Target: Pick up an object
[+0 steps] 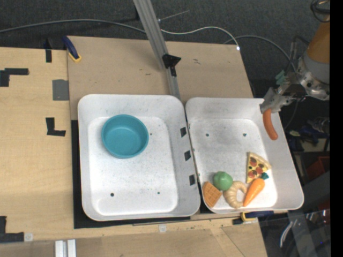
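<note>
My hand (270, 105) sits at the right bin's (225, 114) two o'clock rim, pinching the orange sausage (270, 126) by its top end so it dangles clear.

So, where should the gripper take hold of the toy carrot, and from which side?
Probably at mid-body of the carrot, coming from above, fingers closing across its narrow width. It lies flat and slanted in the right bin, and the pale pastry-like toy touches its left side, so room there is tight.
</note>
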`<state>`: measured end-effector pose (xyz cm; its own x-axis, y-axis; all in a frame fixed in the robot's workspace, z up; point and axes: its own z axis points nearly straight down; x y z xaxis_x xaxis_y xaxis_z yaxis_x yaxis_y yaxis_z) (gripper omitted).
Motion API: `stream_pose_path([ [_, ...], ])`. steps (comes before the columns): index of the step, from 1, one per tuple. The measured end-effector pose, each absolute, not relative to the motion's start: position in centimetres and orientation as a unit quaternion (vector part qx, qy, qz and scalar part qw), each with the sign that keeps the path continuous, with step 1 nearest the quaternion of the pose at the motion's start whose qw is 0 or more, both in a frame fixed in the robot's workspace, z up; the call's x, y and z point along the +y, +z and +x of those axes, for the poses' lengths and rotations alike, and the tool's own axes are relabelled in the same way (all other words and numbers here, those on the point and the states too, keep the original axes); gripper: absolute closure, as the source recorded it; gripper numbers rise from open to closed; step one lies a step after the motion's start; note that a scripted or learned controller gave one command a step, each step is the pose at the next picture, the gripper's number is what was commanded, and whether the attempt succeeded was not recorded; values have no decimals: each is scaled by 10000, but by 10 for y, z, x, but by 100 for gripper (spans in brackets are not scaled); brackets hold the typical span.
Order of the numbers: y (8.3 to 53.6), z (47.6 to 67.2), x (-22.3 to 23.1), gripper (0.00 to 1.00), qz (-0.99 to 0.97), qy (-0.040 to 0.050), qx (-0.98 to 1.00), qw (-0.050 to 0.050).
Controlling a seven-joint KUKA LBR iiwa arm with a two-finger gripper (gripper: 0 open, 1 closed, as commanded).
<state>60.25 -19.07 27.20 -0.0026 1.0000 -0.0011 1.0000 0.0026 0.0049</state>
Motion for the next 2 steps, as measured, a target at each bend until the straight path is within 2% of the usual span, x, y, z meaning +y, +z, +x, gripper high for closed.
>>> stream_pose_path([
  [1, 284, 603, -190, 100, 7066, 2, 7077, 0],
  [2, 286, 597, -134, 100, 7049, 2, 7093, -8],
])
